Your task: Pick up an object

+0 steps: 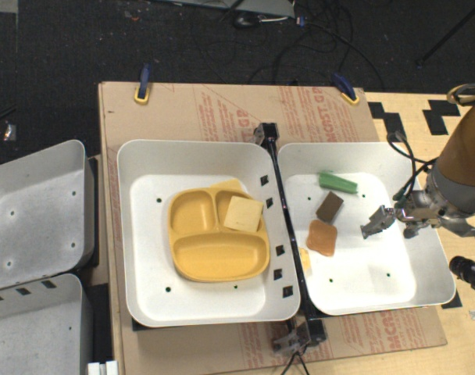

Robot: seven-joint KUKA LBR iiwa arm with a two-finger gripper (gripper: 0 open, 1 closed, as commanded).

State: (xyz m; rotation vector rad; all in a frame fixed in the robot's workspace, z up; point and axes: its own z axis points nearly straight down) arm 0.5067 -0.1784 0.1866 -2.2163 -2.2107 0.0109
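yellow divided tray (219, 248) in left bin (144, 287).

A robotics lab is showing here. Two white bins (136, 178) are sitting on a clamped cardboard sheet (222, 104), with cables (316, 22) trailing across dark carpet (50, 45).

A dark speckled floor (58, 45) strewn with black cables (331, 22) is seen behind a cardboard-topped bench (214, 108).

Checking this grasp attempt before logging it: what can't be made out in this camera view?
- Gripper: too small and dark to tell how the jaws stand.
- Arm: cut off by the right edge.
- Yellow piece: partly hidden by the bin wall and the orange block.
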